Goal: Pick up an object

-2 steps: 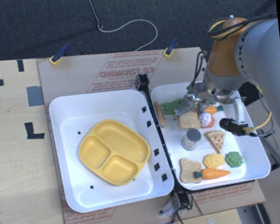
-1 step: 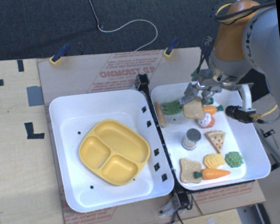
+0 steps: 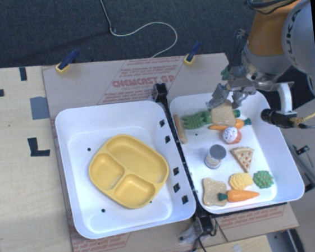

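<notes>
1. The arm enters from the upper right of the frame, and its gripper (image 3: pixel 226 99) sits low over the top of the right bin (image 3: pixel 277 137), right at a tan slice of toy bread (image 3: pixel 222 114).

2. The slice looks tilted and lies directly under the fingertips, but from this slant I cannot tell whether the fingers are clamped on it, only touching it, or spread beside it.

3. Close around the slice are a green leafy piece (image 3: pixel 196 120) to its left, a small carrot (image 3: pixel 221 126) just below it, and a red-and-white round piece (image 3: pixel 231 135) below that — a crowded corner.

4. Lower in the same bin lie a grey can (image 3: pixel 214 156), a wedge-shaped slice (image 3: pixel 243 157), corn (image 3: pixel 240 181), broccoli (image 3: pixel 262 179), a second bread slice (image 3: pixel 213 190) and a larger carrot (image 3: pixel 243 195). The left bin (image 3: pixel 73 132) holds a yellow divided tray (image 3: pixel 128 170).

5. My judgement: the step in hand is the grasp itself, at the bread slice — neither approach nor carry.

6. The next move calls for a firm closure on the slice and then a straight lift, slow enough that a thin, tilted piece does not slip out or drag the carrot and the leafy piece along.
</notes>
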Robot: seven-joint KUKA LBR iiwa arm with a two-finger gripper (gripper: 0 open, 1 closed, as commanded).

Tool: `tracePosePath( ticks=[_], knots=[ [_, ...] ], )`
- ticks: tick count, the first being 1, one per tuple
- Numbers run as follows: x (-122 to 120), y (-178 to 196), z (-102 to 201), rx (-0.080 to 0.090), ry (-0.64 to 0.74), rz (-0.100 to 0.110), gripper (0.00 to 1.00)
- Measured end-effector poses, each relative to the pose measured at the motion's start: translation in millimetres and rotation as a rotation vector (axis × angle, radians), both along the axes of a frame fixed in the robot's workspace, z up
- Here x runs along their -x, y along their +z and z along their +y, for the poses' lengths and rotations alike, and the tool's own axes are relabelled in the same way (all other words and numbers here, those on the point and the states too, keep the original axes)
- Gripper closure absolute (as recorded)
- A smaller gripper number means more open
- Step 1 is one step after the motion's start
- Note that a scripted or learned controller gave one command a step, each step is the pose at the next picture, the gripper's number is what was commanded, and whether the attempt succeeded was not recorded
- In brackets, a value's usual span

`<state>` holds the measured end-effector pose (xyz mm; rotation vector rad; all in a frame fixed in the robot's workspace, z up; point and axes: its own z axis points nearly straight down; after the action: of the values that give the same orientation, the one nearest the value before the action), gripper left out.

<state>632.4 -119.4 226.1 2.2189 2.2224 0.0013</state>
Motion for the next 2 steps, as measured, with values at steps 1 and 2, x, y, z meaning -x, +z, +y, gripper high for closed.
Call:
tracePosePath(
  ticks=[1,2],
  knots=[
    [-14,-9,53,-0.002,0.005,0.005,1.0],
    [-13,3,114,-0.003,0.007,0.003,1.0]
  ],
)
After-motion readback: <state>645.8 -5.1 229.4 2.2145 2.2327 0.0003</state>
